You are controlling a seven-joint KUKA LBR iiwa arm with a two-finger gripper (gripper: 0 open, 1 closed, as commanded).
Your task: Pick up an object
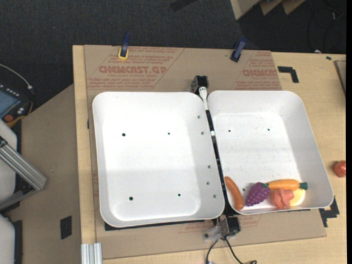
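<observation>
The right bin [264, 120] holds a cluster of toy foods along its near edge. An orange sausage-like piece [234, 192] lies at the near left corner, tilted. Beside it sits a purple bunch of grapes [257, 194]. An orange carrot with a green tip [286, 185] lies across a red piece [280, 198] and a pale yellow piece [297, 198].
The left bin [151, 158] lies beside the right one on a brown cardboard sheet [165, 65]. A small red object [340, 169] rests on the bench outside the right bin. Two clamps [125, 47] hold the cardboard's far edge. A cable runs from the near edge between the bins.
</observation>
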